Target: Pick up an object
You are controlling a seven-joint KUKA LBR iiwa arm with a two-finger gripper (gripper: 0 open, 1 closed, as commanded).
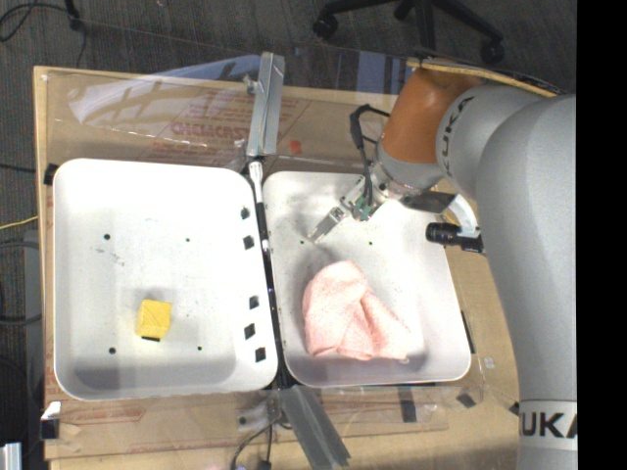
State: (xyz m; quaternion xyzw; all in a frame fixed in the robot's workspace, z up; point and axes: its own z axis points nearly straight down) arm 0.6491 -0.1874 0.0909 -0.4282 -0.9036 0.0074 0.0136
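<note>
Camera view: the arm (460, 125) reaches into the right bin (446, 292), gripper (328, 225) near its upper left corner over bare floor, holding nothing that I can make out; how wide it stands I cannot tell. The pink cloth (348, 313) lies just below it, a yellow block (154, 319) in the left bin (88, 204). I'd say it's mid-approach; next it must shift over the cloth and descend.

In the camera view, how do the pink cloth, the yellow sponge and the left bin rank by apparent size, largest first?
1. Left bin
2. Pink cloth
3. Yellow sponge
</note>
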